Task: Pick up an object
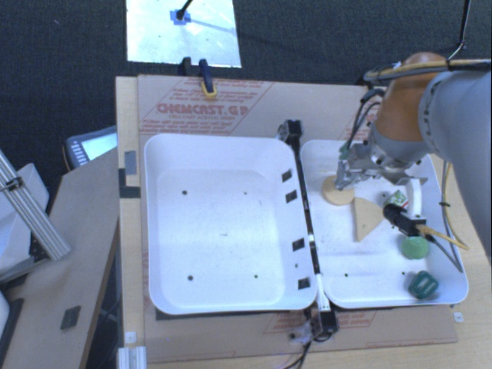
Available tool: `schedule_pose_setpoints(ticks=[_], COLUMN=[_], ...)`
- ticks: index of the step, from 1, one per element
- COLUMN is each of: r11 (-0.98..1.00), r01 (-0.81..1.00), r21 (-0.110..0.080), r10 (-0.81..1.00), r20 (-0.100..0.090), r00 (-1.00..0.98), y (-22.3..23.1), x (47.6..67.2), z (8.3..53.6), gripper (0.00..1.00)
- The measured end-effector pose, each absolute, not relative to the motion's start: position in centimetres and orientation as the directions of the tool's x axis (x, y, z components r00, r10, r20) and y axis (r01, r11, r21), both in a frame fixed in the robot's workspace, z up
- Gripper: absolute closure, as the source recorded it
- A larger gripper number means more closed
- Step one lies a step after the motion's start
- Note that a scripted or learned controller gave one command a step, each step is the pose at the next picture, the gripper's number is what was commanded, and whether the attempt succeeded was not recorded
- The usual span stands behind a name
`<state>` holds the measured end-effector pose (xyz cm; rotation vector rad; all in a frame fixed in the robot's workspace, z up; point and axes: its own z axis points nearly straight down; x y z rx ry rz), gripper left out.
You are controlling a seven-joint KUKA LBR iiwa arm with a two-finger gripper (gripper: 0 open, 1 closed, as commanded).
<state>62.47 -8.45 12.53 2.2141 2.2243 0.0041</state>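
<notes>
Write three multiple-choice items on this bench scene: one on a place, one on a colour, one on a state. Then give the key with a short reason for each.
1. Where do the loose objects lie?
A. In the right white bin
B. In the left white bin
C. On the cardboard sheet

2. What colour is the small round ball near the right bin's front?
A. Red
B. Green
C. Blue

3. Where is the pincer?
A. Parked beyond the bench
B. Down over the left bin
C. Down in the right bin at the round tan disc

Key: 1 A, the tan wedge-shaped piece and dark green blocky object lie in the right white bin. 2 B, the small round ball is green. 3 C, the pincer stands just above the round tan disc.
</notes>
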Motion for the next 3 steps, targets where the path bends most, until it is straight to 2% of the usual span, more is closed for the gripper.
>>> schedule_pose_setpoints(ticks=[1, 2, 3], r11=[0.008, 0.010, 0.009], r01=[1.000, 1.000, 1.000], r21=[0.004, 0.010, 0.000], r10=[1.000, 1.000, 1.000], r20=[0.002, 0.003, 0.002], r00=[-0.008, -0.010, -0.009], y=[-3.1, 2.1, 6.2], x=[60.7, 58.3, 55.8], z=[18.8, 29.2, 28.0], gripper=[1.00, 1.00, 1.00])
